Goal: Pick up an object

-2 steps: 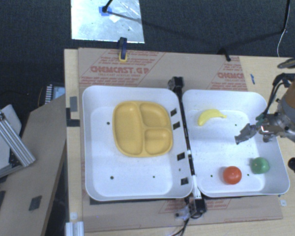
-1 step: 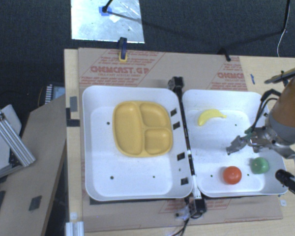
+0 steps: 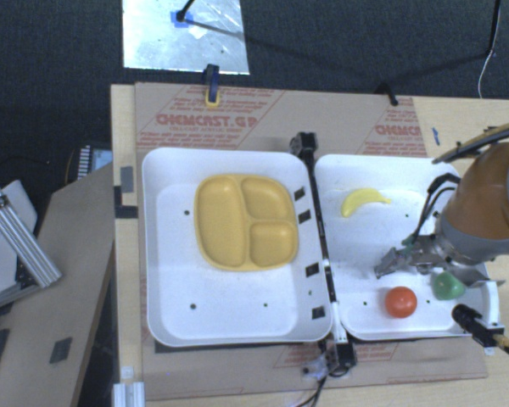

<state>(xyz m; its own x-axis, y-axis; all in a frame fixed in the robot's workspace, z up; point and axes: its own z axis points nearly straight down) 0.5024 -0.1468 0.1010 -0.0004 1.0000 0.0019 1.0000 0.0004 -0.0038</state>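
In the right bin [image 3: 356, 320] lie a yellow banana [image 3: 364, 200] near the back, a red tomato-like ball [image 3: 399, 302] near the front edge, and a green round thing [image 3: 447, 287] partly hidden under the arm. My gripper [image 3: 392, 262] hangs low over the bin's middle, just above and left of the red ball and left of the green thing. It is apart from the banana. Nothing shows held in it.
The left bin [image 3: 165, 312] holds a yellow divided plate [image 3: 244, 221]. A black-clipped divider [image 3: 316, 227] runs between the two bins. The arm's orange-banded body [image 3: 492, 197] covers the right bin's right side.
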